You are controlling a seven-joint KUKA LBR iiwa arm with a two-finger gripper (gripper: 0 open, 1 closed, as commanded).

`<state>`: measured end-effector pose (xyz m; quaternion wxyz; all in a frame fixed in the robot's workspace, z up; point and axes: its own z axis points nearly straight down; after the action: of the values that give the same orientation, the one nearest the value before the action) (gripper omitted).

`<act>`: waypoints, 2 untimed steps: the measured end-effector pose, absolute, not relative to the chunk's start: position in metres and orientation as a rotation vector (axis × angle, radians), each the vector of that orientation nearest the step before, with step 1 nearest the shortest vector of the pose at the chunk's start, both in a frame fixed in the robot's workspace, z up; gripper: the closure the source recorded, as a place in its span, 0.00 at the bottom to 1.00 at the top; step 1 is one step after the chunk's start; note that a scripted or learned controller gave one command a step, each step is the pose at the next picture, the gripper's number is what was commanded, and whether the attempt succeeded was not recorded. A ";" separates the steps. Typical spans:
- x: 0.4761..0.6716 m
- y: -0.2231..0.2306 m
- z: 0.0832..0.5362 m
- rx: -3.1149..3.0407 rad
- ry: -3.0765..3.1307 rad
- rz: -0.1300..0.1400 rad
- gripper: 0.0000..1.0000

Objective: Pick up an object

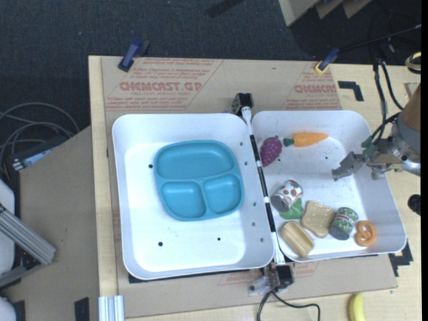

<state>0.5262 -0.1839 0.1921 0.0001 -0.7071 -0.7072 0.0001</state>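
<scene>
The right bin (374, 199) holds several small toy foods. A purple grape bunch (270, 150) and an orange carrot (309, 139) lie near its far left corner. Along the front lie a white, red and green piece (289, 194), a tan cracker (317, 217), a bread roll (296, 238), a dark green round piece (343, 223) and an orange pretzel (365, 233). My gripper (344, 167) hangs over the right side of this bin, pointing left. It is right of the carrot and above the cracker group, and nothing shows in its grasp.
A blue divided plate (199, 179) lies in the middle of the left bin (134, 246). Black clamps (243, 102) join the bins along the centre wall. Cables hang at the far right near the arm. A yellow object (356, 307) lies on the bench in front.
</scene>
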 end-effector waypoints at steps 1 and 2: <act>0.600 -0.139 0.137 -2.220 -2.223 -0.001 0.00; 0.650 -0.105 0.086 -2.232 -2.223 0.009 0.00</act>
<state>0.6505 -0.1052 0.0857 -0.0042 -0.7085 -0.7057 0.0030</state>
